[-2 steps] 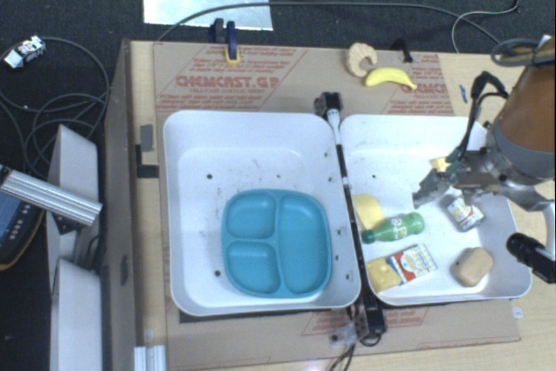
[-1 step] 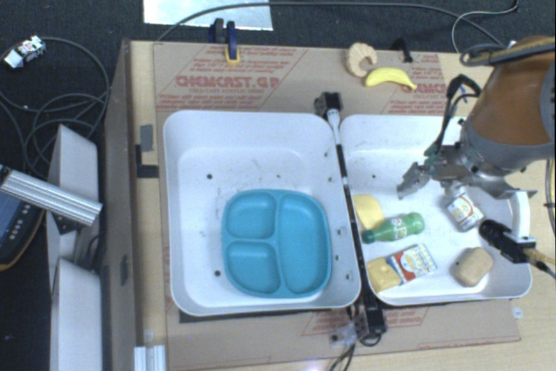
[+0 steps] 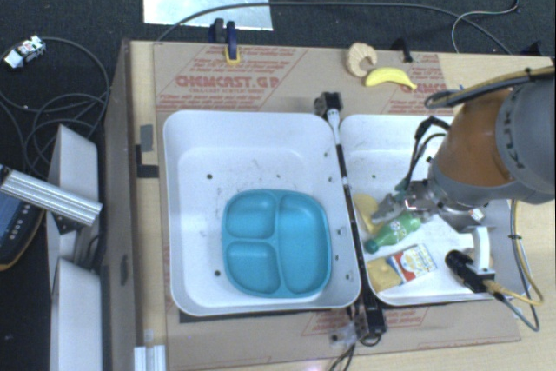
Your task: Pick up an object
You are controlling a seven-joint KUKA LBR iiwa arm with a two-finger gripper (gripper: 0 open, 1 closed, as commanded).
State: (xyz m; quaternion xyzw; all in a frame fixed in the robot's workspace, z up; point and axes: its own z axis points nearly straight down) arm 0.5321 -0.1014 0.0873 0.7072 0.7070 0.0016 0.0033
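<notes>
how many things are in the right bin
4 that I can make out: a green bottle under the end effector, a yellow piece by the divider, a small carton and a yellow item near the front. The arm may hide more.

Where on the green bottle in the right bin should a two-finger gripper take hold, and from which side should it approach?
Probably across the middle of the green bottle, coming down from above. It lies on its side, slanting, so its round body offers two opposite flanks. The gripper is right by it. Yellow items crowd its lower-left end, so avoid that end.
</notes>
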